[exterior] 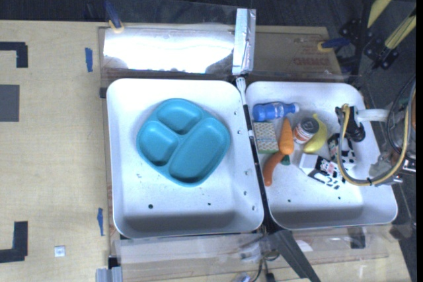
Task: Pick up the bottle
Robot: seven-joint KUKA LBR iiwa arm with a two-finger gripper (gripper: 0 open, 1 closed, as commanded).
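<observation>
Camera view: the bottle [273,111] is lying on its side in the right bin [317,214], up at the far left corner. Its blue label faces up and its cap points toward the middle of the bin. It's lying flat, so I'd guess any grab has to come straight down across the body and not around the neck.

It's pretty crowded there too. A patterned sponge [266,136] sits just below the bottle and a carrot [286,137] stands at a slant beside the sponge, with its top end close to the bottle's cap. A small can [305,129] and a banana [320,136] are further right, touching each other. The bin wall is tight on the bottle's left, so that side has hardly any room.

The jaws hang over the right part of that same bin, past the banana, with the can and banana between them and the bottle. I honestly can't tell from this angle if they're open or closed, and I don't see anything held in them. My read is that the reach toward the bottle hasn't started.

The left bin [132,198] has a blue divided plate [184,141] in the middle, out of the way. Both bins sit on the pale bench [53,142].
</observation>
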